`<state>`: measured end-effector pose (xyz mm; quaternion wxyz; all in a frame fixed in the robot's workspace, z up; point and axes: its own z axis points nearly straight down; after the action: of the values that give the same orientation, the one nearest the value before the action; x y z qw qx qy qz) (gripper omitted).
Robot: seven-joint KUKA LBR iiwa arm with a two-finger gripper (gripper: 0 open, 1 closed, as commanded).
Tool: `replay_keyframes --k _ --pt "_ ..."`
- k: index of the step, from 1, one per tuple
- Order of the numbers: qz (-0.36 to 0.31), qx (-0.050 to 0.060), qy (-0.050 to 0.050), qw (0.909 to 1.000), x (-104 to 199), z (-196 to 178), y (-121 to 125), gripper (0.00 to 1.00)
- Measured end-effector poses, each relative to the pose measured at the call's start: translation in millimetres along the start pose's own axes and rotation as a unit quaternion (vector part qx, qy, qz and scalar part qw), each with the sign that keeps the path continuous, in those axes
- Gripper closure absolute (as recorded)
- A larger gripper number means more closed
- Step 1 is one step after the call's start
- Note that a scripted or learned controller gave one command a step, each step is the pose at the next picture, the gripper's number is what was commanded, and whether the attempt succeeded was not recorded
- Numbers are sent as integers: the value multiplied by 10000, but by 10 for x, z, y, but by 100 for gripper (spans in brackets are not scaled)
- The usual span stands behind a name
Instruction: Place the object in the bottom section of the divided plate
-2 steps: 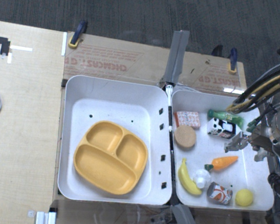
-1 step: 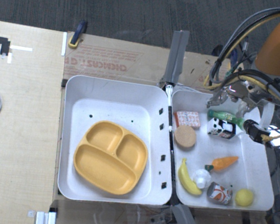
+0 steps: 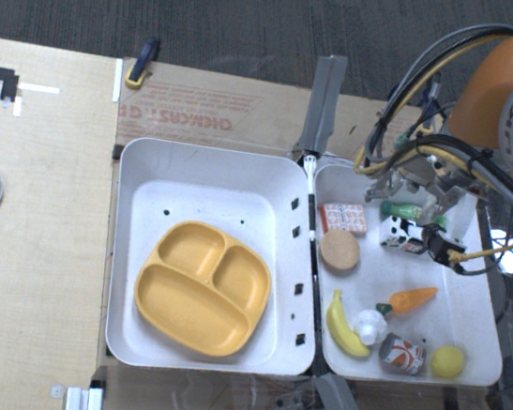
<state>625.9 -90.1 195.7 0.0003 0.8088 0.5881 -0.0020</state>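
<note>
Camera view had my gripper (image 3: 416, 195) hanging over the far end of the right bin (image 3: 490, 360), cables looped around it, and I couldn't tell its state from up there. Just under it lay a green item (image 3: 402, 210) and a black-and-white toy (image 3: 398, 233), too tangled with the wrist for me to say whether anything was touching. Along the right bin's left wall sat a red-and-white pack (image 3: 344, 218), then a bun (image 3: 339, 250), then a banana (image 3: 346, 325) toward the near edge. A carrot (image 3: 411, 300) lay mid-bin, a can (image 3: 402, 354) and a lemon (image 3: 448, 361) by the near wall. The plate (image 3: 203, 286) sat in the left bin (image 3: 126, 257), toward its near-left corner.
</note>
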Motion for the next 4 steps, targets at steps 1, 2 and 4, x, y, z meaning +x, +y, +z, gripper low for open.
replay_keyframes --k 1,2,4 --pt "-1161 -10 -2 9932 336 -868 237 0" --pt "-1535 -20 12 9881 559 -329 -787 0" --pt "-496 3 0 9988 1231 49 -57 0"
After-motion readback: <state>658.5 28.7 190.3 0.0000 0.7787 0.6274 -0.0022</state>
